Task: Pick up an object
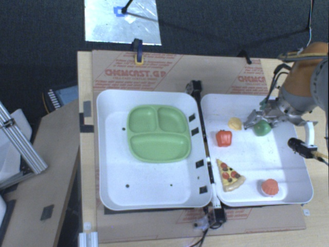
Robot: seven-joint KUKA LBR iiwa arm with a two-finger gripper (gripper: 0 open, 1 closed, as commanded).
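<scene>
The right bin (293,163) holds several toy foods. A green round piece (262,129) lies near its far right side, and my gripper (255,120) sits right over it, touching or nearly touching its top left. The arm (303,86) partly hides the green piece. To the left of the gripper lie a small yellow piece (235,123) and a red pepper (223,138). A pizza slice (230,175) and a red-and-pink round piece (269,187) lie near the front edge.
The left bin (113,179) holds a green divided plate (158,134). A black divider with clips (201,138) runs between the bins. A black cable end (303,148) hangs over the right bin's right side.
</scene>
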